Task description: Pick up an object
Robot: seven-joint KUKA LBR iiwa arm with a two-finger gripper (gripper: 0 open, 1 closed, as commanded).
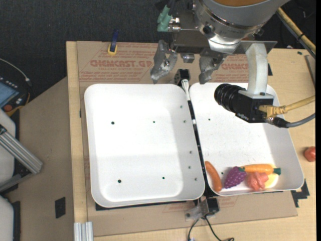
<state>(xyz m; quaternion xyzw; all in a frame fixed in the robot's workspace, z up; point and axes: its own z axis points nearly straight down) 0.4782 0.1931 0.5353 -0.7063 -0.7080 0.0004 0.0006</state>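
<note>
We note the arm (246, 4) first, since its grey and orange bulk sits nearest the camera at the top of the view. Below it hangs the gripper (183, 69), over the far edge of the bench just beyond the seam where the two bins meet. Its two metal fingers (161, 64) stand well apart, and we see nothing between them. A black cylindrical camera unit (234, 100) on a white bracket projects from the wrist over the right bin.

The left bin (138, 144) shows only its white floor with small dark dots. The right bin (251, 139) holds all the toy food, gathered along its near edge: an orange sausage (213, 176) against the left wall, purple grapes (233, 177) just beside it, then a carrot (260, 168) lying across a pink piece (257, 181), with a yellow piece (272, 181) touching that. This cluster lies well apart from the fingers, at the opposite end of the bin.

Both bins rest on a cardboard sheet (125, 62) printed with red lettering. A small yellow and blue clamp (113, 45) sits at its far edge. A red object (311, 153) lies on the bench outside the right bin.
</note>
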